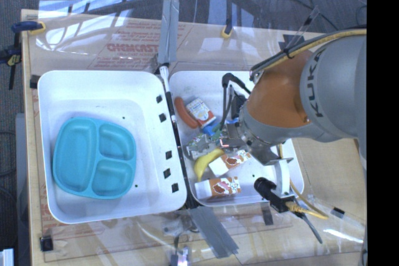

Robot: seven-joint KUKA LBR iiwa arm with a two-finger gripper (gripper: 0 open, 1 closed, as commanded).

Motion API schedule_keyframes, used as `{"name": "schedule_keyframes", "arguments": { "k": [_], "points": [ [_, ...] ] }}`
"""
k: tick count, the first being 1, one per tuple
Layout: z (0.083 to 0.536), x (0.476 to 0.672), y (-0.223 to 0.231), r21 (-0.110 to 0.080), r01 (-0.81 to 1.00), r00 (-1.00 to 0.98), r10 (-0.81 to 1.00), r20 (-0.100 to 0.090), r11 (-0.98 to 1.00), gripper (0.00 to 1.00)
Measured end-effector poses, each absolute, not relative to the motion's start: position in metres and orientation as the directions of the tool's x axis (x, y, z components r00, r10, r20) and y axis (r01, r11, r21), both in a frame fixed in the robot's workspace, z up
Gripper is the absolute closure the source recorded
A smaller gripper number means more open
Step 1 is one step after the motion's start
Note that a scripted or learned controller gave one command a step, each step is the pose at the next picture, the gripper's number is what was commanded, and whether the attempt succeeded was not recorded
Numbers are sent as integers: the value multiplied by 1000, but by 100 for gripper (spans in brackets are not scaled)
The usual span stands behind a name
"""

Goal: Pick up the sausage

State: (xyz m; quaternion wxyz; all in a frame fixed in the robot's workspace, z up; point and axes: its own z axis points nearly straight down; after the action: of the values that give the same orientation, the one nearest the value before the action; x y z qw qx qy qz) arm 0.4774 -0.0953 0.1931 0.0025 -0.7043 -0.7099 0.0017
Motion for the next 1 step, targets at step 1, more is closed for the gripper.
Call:
{"name": "schedule_keyframes", "arguments": {
  "k": [1],
  "points": [
    [191, 476, -74, -5, 998, -57, 998, 1, 57, 0]
  ]
}}
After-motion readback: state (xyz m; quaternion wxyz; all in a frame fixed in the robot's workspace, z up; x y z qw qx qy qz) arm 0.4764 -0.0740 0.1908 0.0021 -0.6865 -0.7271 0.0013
